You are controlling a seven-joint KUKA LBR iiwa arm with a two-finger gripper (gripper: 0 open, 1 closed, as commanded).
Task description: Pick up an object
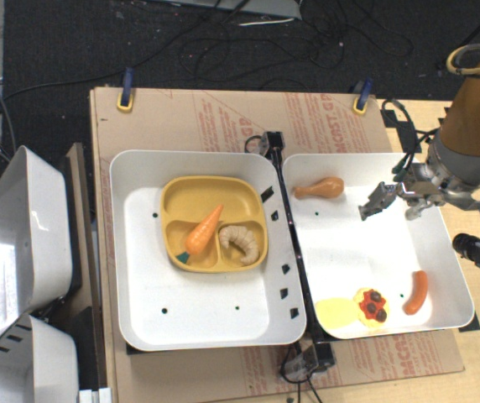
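At the far left, off the tabletop (223, 112), stand two spare white tubs (22, 225). On the tabletop the left bin (139, 309) carries a yellow divided plate (215, 191), with a toy carrot (204, 230) lying slantwise across its left compartment and a pale shrimp (241, 242) curled in the lower right one, the two close together.

Past the black divider, the right bin (349, 259) offers the looser choices. A toy chicken drumstick (320, 189) lies near the upper wall, a yellow fried egg (337, 312) with a small red-and-dark piece (373, 305) touching its right edge sits at the lower wall, and a sausage (416, 292) lies tilted near the right wall.

The gripper (380, 200) hangs over the upper middle of this bin, just right of the drumstick, with nothing between its fingers; they appear spread a little, though the slant makes the gap hard to read.

The drumstick looks like the nearest candidate (the task names no particular object). The risks, as I judge them: the drumstick is rounded and tapers toward its thin end, so a closing finger could squirt it sideways toward the wall. Descending off-centre would only nudge it. The flat egg offers little to pinch, and the sausage could roll.
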